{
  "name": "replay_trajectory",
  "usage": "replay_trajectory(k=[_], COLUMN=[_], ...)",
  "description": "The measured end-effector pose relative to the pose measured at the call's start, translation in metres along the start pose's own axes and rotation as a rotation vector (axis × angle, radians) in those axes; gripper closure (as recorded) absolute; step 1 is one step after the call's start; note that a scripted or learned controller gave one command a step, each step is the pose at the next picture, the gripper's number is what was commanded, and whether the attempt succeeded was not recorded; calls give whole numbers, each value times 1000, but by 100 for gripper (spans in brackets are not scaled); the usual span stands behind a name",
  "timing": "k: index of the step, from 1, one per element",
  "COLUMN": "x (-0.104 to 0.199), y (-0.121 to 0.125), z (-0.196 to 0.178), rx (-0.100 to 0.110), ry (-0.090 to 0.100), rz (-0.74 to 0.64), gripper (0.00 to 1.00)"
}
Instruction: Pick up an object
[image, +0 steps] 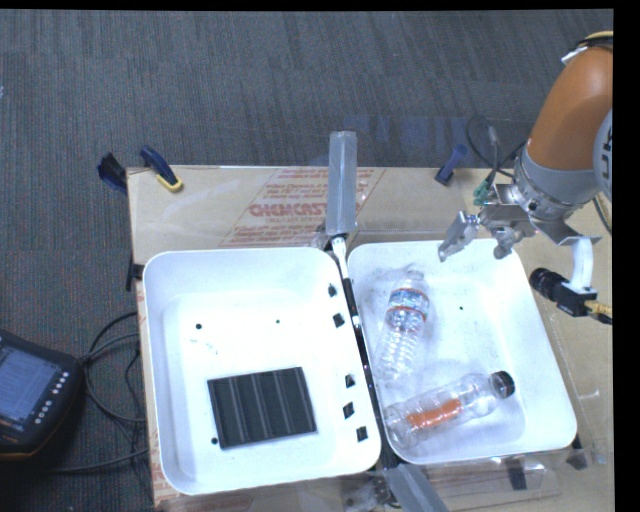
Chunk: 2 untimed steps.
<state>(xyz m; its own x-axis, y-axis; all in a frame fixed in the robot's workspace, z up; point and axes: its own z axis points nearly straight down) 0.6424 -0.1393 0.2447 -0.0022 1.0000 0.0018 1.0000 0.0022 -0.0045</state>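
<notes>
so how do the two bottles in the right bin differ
The upper bottle stands nearly lengthwise up the bin, with a blue-and-white label and a pale cap end pointing away from the camera. The lower bottle lies crosswise, with an orange label and a dark cap pointing right. Both are clear plastic, lying on their sides in the right bin.

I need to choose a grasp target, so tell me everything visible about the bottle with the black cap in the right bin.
The bottle with the black cap is clear plastic, lying on its side near the front of the right bin, cap toward the view's right. An orange patch shows through its middle, perhaps a label or contents. Its base end lies close to the lower end of the second clear bottle, which has a white cap; whether they touch is unclear. The gripper hovers apart, above the bin's far edge, fingers open and holding nothing.
</notes>
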Motion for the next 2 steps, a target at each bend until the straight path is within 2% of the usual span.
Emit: replay_trajectory(k=[1,2], x=[0,43], y=[0,2], z=[0,48], rx=[0,0], ry=[0,-1], rz=[0,-122], gripper=[0,0])
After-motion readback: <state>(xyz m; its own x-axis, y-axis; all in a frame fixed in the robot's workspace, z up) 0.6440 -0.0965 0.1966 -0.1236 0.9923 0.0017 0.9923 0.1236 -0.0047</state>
